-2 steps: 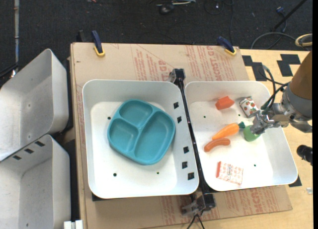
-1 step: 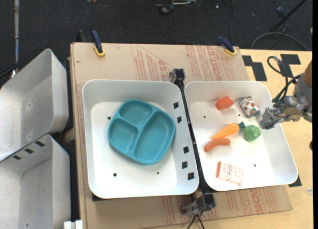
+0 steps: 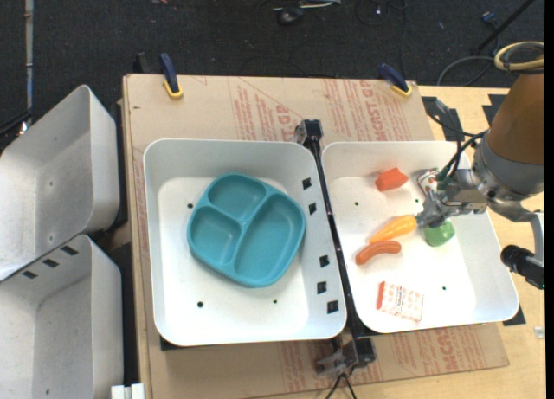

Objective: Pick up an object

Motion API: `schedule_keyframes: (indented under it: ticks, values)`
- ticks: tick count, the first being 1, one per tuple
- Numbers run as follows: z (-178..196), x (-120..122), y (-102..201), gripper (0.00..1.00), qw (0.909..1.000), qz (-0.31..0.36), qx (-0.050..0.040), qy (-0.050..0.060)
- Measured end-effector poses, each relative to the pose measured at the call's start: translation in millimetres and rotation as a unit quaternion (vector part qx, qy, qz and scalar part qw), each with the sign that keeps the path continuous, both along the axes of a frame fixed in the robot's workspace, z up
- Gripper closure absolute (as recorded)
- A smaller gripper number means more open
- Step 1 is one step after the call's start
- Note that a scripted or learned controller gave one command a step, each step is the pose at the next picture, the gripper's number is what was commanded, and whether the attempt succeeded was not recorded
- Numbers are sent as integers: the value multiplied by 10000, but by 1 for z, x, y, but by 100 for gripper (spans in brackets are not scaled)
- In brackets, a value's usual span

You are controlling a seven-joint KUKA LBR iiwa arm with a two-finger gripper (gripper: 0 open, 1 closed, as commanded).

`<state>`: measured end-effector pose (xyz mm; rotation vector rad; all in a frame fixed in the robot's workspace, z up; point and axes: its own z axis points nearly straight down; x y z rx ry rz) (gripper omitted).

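The right bin (image 3: 485, 298) holds an orange block (image 3: 391, 179), an orange carrot-shaped piece (image 3: 392, 228), a red-orange sausage shape (image 3: 378, 253), a green object (image 3: 440, 233) and a small white packet with red print (image 3: 400, 300). My gripper (image 3: 433, 209) hangs low at the right bin's middle right, right above the green object and by the carrot's right end. Nothing can be seen held between its parts. The left bin (image 3: 173, 302) holds a teal divided plate (image 3: 247, 228).
Two spare white bins (image 3: 52, 172) stand off the bench at the left. Clamps (image 3: 171, 77) hold the board's far edge. A black divider with clips (image 3: 327, 241) runs between the two bins. The arm's body (image 3: 519, 138) covers the right bin's far right corner.
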<state>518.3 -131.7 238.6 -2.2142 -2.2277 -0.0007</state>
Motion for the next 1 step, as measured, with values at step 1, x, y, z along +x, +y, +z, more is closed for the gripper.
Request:
schedule_keyframes:
  ticks: [1]
  values:
    - [-4,12,43,100,10000,6,4,2]
